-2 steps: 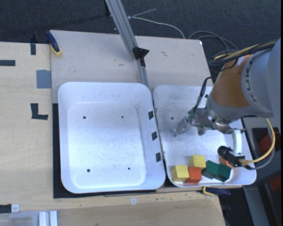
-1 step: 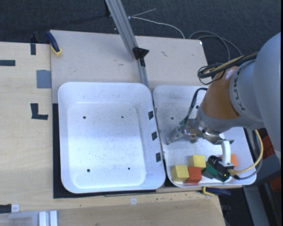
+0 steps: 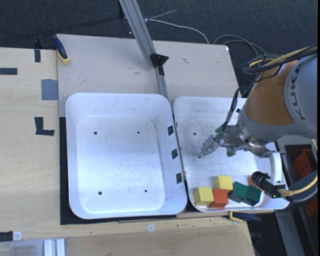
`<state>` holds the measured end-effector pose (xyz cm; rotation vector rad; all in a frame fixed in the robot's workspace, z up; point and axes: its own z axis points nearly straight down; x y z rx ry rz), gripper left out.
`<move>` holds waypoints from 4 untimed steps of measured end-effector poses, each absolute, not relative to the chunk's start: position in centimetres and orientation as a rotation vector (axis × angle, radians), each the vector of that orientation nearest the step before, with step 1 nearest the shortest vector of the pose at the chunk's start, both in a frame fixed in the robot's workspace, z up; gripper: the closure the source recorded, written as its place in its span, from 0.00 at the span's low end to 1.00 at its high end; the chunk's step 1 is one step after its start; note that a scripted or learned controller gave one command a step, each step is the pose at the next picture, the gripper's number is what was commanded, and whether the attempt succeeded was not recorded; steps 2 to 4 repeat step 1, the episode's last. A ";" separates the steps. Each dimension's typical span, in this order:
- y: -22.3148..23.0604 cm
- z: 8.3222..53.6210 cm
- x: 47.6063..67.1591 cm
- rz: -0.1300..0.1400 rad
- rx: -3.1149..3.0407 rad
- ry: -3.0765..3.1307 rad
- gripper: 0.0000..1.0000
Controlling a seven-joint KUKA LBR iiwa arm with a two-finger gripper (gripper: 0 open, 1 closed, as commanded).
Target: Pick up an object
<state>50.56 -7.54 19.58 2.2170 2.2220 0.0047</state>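
Observation:
Several small blocks lie along the front edge of the right bin (image 3: 202,111): a yellow block (image 3: 204,195), a second yellow block (image 3: 223,183), an orange block (image 3: 220,198) and a green block (image 3: 245,193). My gripper (image 3: 215,150) hangs over the middle of that bin, behind the blocks and apart from them. Its fingers (image 3: 205,148) are spread open with nothing between them. The grey arm with its orange band (image 3: 272,97) comes in from the right.
The left bin (image 3: 74,143) stands beside the right one, their rims touching. A slanted metal rail (image 3: 141,33) runs from the back down to the bins' shared edge. Cables (image 3: 240,41) lie behind the right bin.

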 end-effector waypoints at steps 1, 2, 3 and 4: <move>-9.6 10.4 52.9 -0.009 2.226 2.225 0.00; -9.6 10.4 52.9 -0.009 2.226 2.225 0.00; -9.6 10.4 52.9 -0.009 2.226 2.225 0.00; -9.6 10.4 52.9 -0.009 2.226 2.225 0.00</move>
